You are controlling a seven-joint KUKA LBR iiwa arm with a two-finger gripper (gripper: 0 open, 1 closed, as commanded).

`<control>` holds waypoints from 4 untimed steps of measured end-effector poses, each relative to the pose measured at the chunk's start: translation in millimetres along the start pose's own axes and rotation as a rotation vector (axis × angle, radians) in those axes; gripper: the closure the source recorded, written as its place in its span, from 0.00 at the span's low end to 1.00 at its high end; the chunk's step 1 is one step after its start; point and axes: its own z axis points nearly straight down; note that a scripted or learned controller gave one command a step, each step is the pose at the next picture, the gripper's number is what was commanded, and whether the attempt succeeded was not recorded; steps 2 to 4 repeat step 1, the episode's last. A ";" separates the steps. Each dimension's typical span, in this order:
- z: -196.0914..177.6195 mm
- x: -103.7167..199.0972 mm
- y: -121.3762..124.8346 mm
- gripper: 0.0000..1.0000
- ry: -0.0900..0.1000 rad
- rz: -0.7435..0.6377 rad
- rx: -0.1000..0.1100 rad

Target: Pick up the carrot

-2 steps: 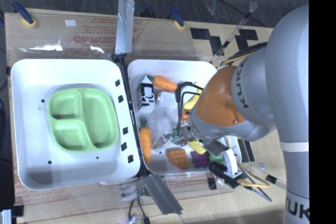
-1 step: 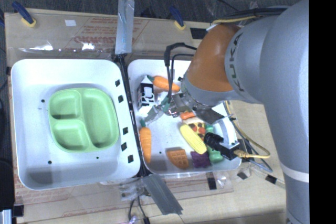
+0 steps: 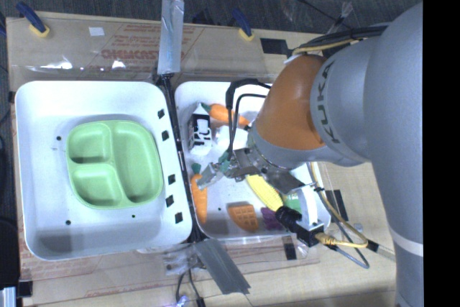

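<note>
Orange carrot [image 3: 199,200] lies by the right bin's [image 3: 188,98] left wall; gripper [image 3: 208,175] hovers just above it, fingers apart, gripping nothing; green tray [image 3: 113,163] sits left.

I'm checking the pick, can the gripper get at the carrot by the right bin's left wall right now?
Probably yes: the gripper hangs just above the carrot, nothing between them, though the bin wall crowds its left side.
</note>
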 end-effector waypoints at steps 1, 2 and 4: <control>-0.2 14.2 13.6 0.00 0.000 -0.011 -0.003; -0.2 14.2 13.6 0.00 0.000 -0.011 -0.003; -0.2 14.2 13.6 0.00 0.000 -0.011 -0.003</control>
